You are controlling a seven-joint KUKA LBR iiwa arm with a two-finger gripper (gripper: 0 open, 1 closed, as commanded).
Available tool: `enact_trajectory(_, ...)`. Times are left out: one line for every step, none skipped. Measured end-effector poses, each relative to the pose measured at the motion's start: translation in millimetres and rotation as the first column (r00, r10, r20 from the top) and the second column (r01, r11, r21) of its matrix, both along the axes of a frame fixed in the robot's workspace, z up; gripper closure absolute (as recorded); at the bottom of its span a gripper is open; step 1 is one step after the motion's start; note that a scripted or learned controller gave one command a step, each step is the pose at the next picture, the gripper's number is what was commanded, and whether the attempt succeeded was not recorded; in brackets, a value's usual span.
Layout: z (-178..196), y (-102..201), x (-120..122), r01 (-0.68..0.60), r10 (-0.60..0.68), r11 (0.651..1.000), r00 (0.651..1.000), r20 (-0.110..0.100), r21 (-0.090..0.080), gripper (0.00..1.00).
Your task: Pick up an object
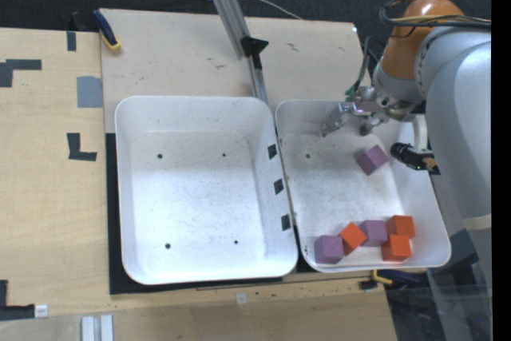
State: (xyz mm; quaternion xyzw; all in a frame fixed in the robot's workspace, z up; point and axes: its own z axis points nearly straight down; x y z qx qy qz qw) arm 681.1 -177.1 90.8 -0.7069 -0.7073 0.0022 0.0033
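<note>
hand (345, 122) above right bin (307, 172) (near purple block (372, 160))

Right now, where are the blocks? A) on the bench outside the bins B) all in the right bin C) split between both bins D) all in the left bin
B: the lone purple block lies mid right bin, below the end effector, and the cluster of purple and orange blocks sits along that bin's near edge; the left bin shows just its white floor.
</note>
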Motion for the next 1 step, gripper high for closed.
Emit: enact_trajectory(1.0,6.4,-71.7,0.001,-0.001,1.0,1.0,0.001,-0.001,0.0)
